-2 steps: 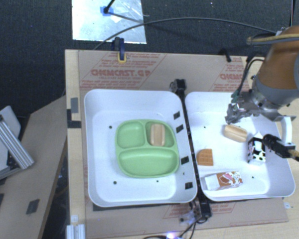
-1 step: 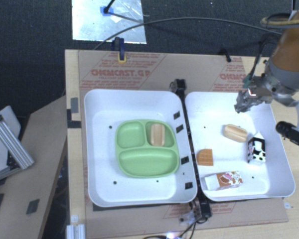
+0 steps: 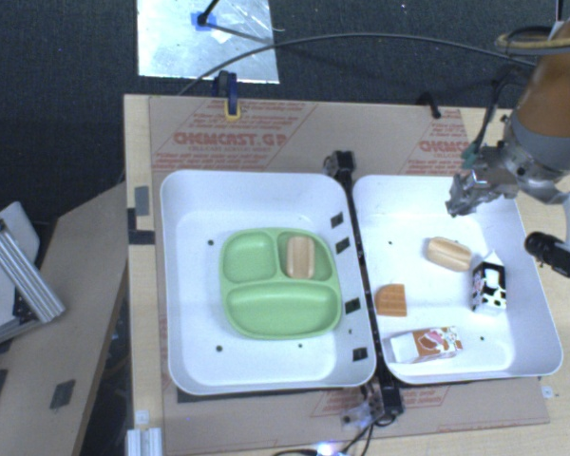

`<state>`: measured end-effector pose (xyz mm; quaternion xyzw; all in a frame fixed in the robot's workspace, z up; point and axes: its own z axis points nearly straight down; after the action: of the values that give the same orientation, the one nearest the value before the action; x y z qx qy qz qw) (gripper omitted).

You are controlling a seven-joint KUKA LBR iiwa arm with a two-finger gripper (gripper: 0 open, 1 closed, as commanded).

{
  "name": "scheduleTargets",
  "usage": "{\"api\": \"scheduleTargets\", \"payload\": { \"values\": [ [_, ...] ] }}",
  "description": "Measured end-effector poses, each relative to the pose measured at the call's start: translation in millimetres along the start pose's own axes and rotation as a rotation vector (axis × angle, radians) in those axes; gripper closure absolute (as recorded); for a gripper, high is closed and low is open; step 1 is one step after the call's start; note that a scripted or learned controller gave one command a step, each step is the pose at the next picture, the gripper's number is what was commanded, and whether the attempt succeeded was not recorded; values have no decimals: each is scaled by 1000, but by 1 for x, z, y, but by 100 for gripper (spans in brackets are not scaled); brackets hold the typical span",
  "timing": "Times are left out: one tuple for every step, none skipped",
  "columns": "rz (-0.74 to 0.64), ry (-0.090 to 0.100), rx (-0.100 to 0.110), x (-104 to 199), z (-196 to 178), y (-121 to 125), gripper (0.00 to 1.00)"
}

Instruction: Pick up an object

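Your gripper hovers over the right bin's far edge; its grip state cannot be told. The bread roll below remains unpicked.

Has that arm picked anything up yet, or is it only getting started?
Nothing looks picked up yet. The tool hangs above the far end of the right bin. The bread roll, cow-print carton, toast piece and snack packet all lie on the bin floor. Left to do: come down on one and lift it.
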<state>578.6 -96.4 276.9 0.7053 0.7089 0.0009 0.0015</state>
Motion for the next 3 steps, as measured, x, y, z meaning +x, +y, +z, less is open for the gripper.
{"api": "scheduleTargets", "payload": {
  "values": [
    [-3, 1, 0, 49, 3, 12, 100],
    [-5, 3, 3, 100, 6, 9, 100],
    [-5, 3, 3, 158, 28, 7, 100]
  ]
}}
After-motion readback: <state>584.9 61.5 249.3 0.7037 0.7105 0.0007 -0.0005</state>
